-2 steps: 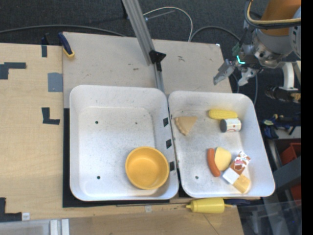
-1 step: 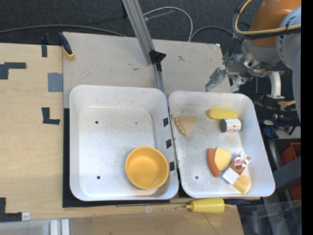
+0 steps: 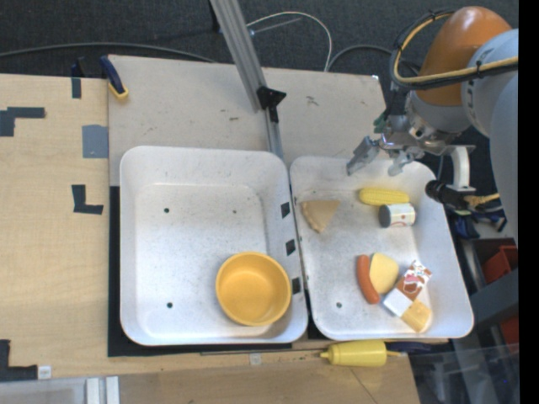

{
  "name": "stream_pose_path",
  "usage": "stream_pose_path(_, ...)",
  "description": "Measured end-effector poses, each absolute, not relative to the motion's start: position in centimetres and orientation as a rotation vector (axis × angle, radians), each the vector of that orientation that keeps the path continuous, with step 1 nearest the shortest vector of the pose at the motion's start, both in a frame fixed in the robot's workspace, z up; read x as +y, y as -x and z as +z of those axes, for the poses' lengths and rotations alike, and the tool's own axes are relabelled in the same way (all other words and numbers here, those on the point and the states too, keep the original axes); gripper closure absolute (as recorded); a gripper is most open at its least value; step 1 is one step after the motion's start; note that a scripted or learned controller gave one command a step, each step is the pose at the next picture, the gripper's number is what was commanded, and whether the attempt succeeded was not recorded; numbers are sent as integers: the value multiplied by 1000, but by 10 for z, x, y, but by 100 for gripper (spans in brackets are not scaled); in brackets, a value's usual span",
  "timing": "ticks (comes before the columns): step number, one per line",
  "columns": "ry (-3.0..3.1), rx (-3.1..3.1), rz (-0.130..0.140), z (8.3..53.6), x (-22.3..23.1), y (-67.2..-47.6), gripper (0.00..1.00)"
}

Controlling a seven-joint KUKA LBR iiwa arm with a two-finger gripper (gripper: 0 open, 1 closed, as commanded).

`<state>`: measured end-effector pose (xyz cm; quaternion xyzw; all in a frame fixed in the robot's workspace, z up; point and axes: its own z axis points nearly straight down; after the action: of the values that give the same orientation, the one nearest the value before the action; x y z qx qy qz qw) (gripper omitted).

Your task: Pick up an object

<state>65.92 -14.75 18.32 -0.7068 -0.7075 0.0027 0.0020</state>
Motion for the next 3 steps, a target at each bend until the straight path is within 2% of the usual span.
stream_pose_path(1,2216,-2219,9,125,-145,-648,0)
stream_pose_path(2,2217,-2225,3,139,-145,-650,100)
stream_pose_path(3,2221,-2227,-4,198,-138,-645,100)
